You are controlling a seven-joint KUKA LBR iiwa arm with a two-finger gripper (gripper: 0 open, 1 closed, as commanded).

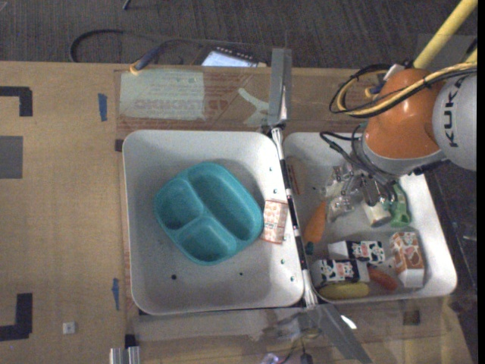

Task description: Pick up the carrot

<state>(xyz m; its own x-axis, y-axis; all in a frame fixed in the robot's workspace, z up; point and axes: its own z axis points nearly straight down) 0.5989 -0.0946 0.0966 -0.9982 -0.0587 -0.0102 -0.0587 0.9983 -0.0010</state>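
Observation:
The carrot (pixel 315 222), a short orange piece, lies in the right bin (pixel 439 233) near its left wall, tilted a little from upright in the view. My gripper (pixel 350 196) hangs just right of and slightly above the carrot, under the arm's orange band. Its metal fingers point down toward the bin floor. Nothing shows between them.
The left bin (pixel 144 264) holds a teal divided plate (pixel 209 212) and a small red-and-white carton (pixel 275 221) against its right wall. In the right bin lie two cow-print milk cartons (pixel 337 270), a banana (pixel 345 290), a green item (pixel 398 208), an orange juice box (pixel 407 255) and a red sausage (pixel 383 279).

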